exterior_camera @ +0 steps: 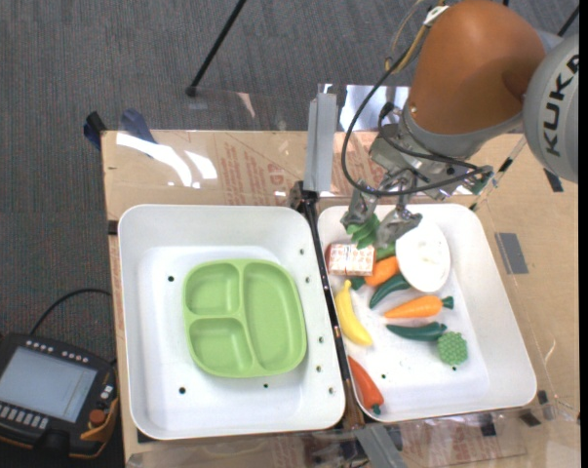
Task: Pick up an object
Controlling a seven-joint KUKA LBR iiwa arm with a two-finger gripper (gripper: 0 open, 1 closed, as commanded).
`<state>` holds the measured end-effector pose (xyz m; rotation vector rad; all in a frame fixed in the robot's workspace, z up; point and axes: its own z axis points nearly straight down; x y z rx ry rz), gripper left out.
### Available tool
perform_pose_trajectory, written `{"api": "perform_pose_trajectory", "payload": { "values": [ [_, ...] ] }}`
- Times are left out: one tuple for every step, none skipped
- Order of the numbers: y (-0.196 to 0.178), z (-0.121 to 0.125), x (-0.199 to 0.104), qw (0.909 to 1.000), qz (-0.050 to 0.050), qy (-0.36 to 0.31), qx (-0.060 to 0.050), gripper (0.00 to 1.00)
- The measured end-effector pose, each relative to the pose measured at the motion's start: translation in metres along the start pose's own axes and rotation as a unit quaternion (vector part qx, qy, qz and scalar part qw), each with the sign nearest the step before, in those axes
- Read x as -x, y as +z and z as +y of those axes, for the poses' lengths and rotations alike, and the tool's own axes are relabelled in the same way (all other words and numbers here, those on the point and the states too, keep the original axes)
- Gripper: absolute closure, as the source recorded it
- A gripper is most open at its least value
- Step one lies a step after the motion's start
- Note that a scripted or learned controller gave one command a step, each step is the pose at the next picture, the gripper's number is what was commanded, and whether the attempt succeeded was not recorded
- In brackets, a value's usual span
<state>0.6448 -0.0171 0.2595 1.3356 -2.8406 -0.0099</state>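
Nearest the camera, a red pepper (366, 383) lies at the right bin's (508, 359) front edge. Behind it sit a banana (352, 315), carrots (413, 307) and a white plate (423, 257). Over the bin's back end, the gripper (379, 220) has its fingers spread, seemingly around a green item (369, 230). A green tray (245, 318) fills the left bin (147, 252).

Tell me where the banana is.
The banana lies in the right bin, near its left wall, just below the small box and left of the carrot.
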Motion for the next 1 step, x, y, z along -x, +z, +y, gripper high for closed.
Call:
{"api": "perform_pose_trajectory", "payload": {
  "values": [
    [-0.0276, -0.0266, -0.0315, 0.9929, -0.001, -0.119, -0.001, 1.00]
  ]
}}
